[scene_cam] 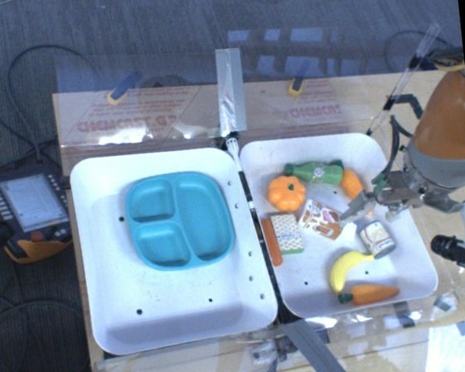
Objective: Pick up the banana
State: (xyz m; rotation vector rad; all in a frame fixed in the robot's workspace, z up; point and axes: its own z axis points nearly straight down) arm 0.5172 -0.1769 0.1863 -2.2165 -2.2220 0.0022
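You see the right bin (410,282) holding the banana (348,269); the left bin (114,319) holds a blue tray (178,219); claw (359,201) state cannot be determined.

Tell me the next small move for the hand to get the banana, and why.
Probably shift the hand toward the near edge of the right bin until it is over the banana. It sits above the snack packet, and a small can lies between.

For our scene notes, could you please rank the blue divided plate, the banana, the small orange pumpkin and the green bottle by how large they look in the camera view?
1. blue divided plate, by far the largest
2. green bottle
3. banana
4. small orange pumpkin
The bottle and banana look close in size, so their order is unsure.
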